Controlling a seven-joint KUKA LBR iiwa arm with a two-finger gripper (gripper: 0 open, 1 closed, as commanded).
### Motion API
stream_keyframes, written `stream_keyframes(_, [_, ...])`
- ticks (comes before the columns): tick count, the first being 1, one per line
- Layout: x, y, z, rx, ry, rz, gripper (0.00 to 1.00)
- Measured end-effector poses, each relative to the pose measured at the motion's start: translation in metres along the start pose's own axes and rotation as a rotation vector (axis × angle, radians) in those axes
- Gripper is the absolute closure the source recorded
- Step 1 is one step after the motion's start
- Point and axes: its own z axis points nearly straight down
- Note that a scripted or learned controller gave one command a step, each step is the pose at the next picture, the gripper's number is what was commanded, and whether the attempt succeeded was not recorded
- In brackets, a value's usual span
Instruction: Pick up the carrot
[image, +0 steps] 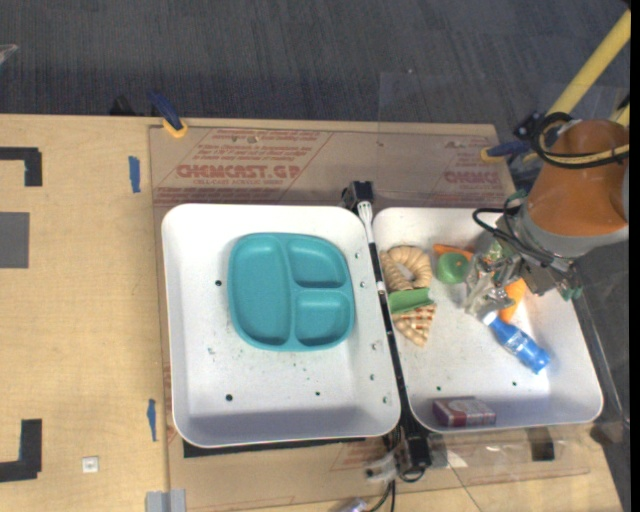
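The carrot (446, 251) looks like a small orange piece lying against a round green cap (454, 267) in the upper middle of the right bin (560, 400). My gripper (488, 290) hangs low over the bin's upper right part, just right of the carrot, under the orange-banded wrist (580, 185). A second orange piece (513, 296) shows close against the gripper's right side. I cannot tell whether it is held or merely lies beside the gripper.
A blue bottle (521, 346) lies below the gripper. A tan ridged pastry (405, 265), a green block (408, 299) and a shell-like piece (416, 324) sit at the bin's left. A maroon box (463, 411) lies at the front edge. The left bin (190, 380) holds a teal divided plate (292, 290).
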Motion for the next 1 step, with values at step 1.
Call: stream_keyframes(1, [0.0005, 0.0003, 0.0011, -0.001, 0.002, 0.0, 0.0])
